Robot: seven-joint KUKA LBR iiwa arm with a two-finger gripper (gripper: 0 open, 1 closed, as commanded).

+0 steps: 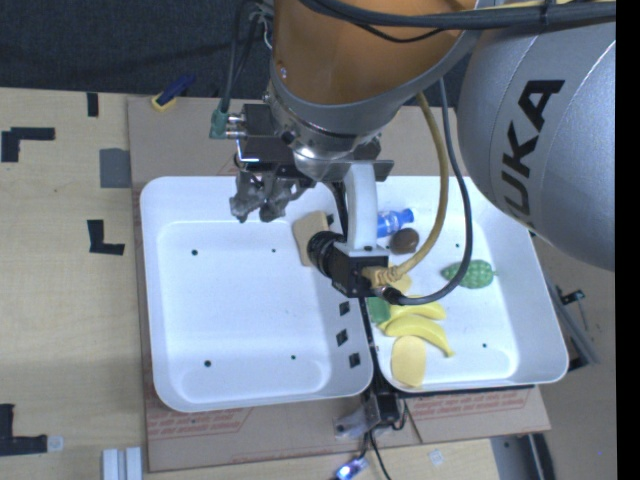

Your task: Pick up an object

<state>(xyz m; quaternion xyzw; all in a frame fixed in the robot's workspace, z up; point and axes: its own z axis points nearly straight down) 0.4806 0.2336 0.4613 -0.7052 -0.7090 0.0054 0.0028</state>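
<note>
Wooden bench (60, 298) with black tape marks, brown cardboard sheet (190, 423) on it, two white bins (170, 368) atop.

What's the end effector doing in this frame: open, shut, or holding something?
End effector: over the left white bin's far edge; finger state cannot be told, nothing visibly held.

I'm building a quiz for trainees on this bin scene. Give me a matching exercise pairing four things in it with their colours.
Things:
1. banana
2. textured round object
3. small ball
4. band above the wrist

Colours:
a. brown
b. orange
c. yellow
d. green

Pairs: 1-c, 2-d, 3-a, 4-b
</note>
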